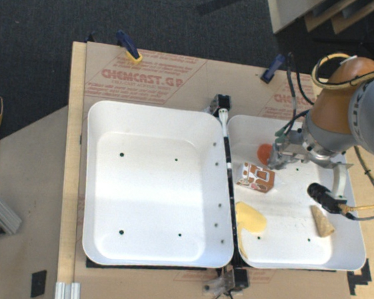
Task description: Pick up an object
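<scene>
The right bin (336, 257) holds a small orange-red ball (264, 151) near its back left, a brown-and-white patterned packet (256, 177) just in front of the ball, a flat yellow piece (250, 219) at the front left, and a tan wedge (323, 222) at the right. My gripper (282, 156) is low over the back of this bin, right beside the ball on its right. Nothing shows as held.
The left bin (97, 169) lies alongside, parted from the right one by a black divider strip (227, 177). Both bins rest on a cardboard sheet (148, 74) held by blue clamps (129, 46) at its back edge.
</scene>
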Controlling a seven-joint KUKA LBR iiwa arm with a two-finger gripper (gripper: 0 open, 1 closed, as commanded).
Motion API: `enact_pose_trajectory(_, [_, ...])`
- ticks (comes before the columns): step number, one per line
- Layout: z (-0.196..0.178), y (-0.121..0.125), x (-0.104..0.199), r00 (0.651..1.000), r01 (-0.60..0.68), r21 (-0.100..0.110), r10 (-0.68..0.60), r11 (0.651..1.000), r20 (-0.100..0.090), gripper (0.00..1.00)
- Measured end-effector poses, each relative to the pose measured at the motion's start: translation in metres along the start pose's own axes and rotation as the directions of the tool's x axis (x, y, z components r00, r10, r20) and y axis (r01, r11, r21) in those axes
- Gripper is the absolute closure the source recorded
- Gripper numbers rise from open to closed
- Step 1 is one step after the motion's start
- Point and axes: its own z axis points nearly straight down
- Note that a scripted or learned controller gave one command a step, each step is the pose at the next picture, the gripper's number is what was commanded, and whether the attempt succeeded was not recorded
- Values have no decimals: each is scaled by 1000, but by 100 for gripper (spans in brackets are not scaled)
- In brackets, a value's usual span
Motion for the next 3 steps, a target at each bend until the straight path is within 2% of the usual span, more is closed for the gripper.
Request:
enact_pose_trajectory(1, [12, -88, 21, 1000, -2, 9, 2, 1000, -3, 100])
enact_pose_trajectory(2, [-96, -91, 89, 1000, 9, -10, -9, 1000, -4, 100])
enact_pose_trajectory(3, [-275, -57, 168, 1000, 11, -21, -11, 1000, -5, 100])
